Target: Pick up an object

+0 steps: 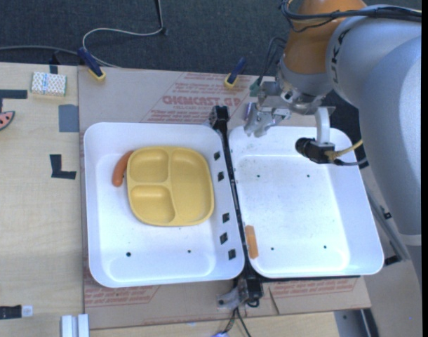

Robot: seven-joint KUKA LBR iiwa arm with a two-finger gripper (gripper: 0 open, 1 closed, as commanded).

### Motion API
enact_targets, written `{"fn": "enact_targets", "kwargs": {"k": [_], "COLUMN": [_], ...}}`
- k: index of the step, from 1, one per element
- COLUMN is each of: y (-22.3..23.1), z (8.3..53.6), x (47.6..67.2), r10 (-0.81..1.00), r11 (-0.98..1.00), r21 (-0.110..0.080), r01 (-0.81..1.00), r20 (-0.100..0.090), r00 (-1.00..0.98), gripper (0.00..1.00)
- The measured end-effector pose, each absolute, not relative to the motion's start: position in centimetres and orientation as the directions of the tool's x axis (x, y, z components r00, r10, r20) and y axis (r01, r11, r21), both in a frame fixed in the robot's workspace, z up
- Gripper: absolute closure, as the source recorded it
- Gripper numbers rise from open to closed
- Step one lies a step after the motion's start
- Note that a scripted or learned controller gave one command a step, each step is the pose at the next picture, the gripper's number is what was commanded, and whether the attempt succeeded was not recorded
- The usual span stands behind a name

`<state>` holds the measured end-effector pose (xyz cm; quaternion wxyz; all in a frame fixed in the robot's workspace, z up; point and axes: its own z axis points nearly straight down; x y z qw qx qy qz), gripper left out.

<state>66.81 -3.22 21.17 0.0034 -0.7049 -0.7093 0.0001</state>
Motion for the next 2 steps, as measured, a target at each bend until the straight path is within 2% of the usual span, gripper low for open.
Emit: {"fn": "enact_targets", "kwargs": {"k": [1, 2], "y": [-3.22, -3.13], "z": [21.15, 22.1], "x": [66.8, 66.81], "r10": [1.0, 1.0], "r11": [0.006, 0.007], "r21": [-0.005, -0.006], "r01": [1.0, 1.0], "r20": [0.005, 0.007], "r00": [-0.006, -0.007], "gripper": [0.0, 1.0]}}
